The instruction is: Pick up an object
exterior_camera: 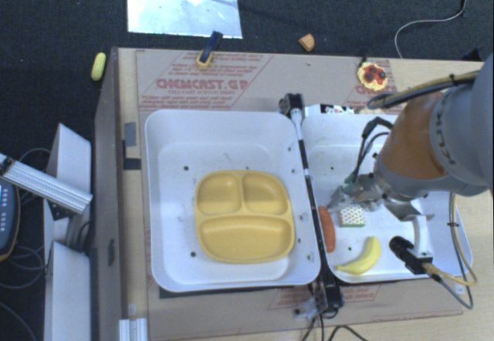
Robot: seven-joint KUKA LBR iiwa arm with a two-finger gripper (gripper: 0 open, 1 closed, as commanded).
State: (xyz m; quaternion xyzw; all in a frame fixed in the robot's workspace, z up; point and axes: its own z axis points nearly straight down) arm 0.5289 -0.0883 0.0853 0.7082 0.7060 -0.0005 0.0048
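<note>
Gripper low in right bin, just above checkered block — finger state can't be judged. Risk: off-centre descent nudges block toward carrot / banana — missed pick

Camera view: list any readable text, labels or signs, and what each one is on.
"CHEMCAST GP", red print on the brown protective sheet covering the bench behind the left bin.
Smaller red lines above and below that print: blurred, not readable.
Fainter repeats of the red print further right on the sheet: not readable.
Round red and yellow sticker at the bench's back right: any text on it is too small to read.
</note>
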